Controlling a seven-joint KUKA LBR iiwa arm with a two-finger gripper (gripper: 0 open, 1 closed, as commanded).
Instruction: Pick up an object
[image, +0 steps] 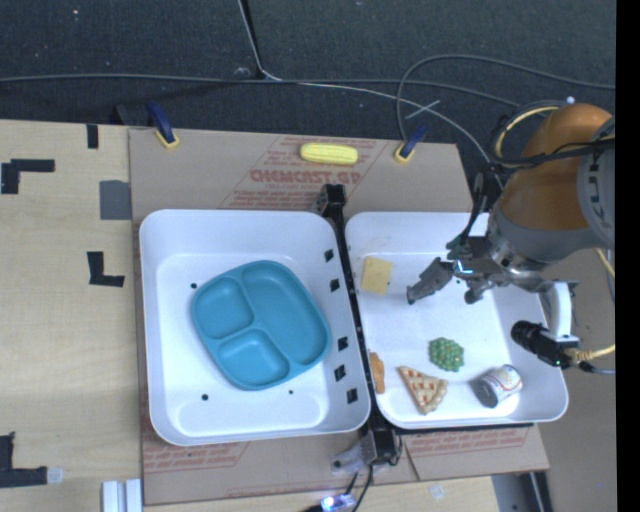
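We see gripper (452, 286) over right bin (520, 225), fingers apparently spread, holding nothing. Nearest pick: cheese cube (376, 275), just left of fingertips; green broccoli (446, 353) below.

Cheese cube (376, 275), broccoli (446, 353), pizza slice (423, 388), can (497, 385)

In the left bin (160, 300) we see a divided tray (260, 322); in the right bin (520, 400) — cheese cube (376, 274) far-left, broccoli (446, 353) mid, pizza slice (423, 388) and can (497, 386) along the near edge. Behind both bins lies a corn cob (328, 153).
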